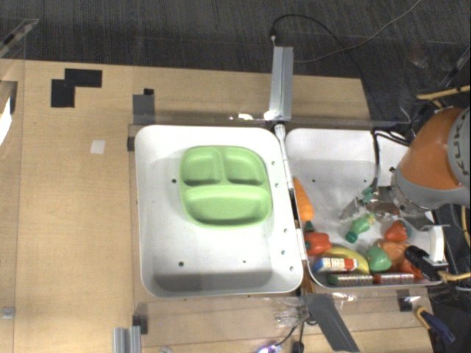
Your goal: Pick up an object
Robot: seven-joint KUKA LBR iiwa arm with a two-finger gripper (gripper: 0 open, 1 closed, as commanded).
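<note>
Gripper [360, 206] low in right bin [331, 153], over the toy pile.
Fingers seem parted; nothing seen held, though detail is blurred. A small green bottle-like toy [358, 229] lies just below them at lower right; jaws are best centred astride it before closing.

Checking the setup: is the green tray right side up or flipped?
Right side up: the green tray shows its three hollow compartments facing the camera.
</note>
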